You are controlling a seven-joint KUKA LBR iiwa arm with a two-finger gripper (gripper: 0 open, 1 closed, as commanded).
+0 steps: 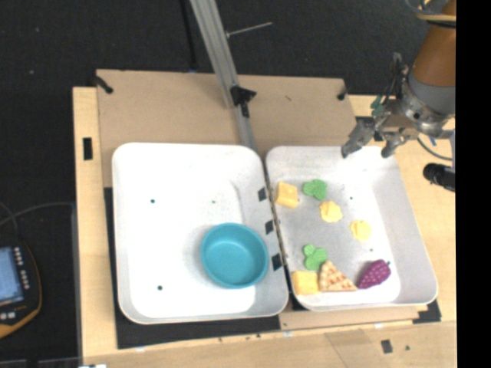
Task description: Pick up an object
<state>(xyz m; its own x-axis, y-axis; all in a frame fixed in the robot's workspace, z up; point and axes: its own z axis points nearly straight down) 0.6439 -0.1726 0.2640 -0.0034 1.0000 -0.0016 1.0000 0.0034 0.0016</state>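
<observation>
My gripper (371, 147) hangs over the far right corner of the right bin (406, 205), its two fingers spread open with nothing between them. Below it in that bin lie small toy foods: a yellow cheese block (288, 196), a green piece (314, 189), a yellow piece (331, 211), another yellow piece (360, 229), a second green piece (313, 257), a pizza slice (334, 277), a yellow block (305, 283) and a purple grape bunch (374, 274). All sit well toward the near side of the gripper.
The left bin (153, 182) holds a blue bowl (233, 254) near its front right corner. A slanted metal pole (219, 48) rises behind the bins. A black handheld device (15, 278) lies at the far left edge.
</observation>
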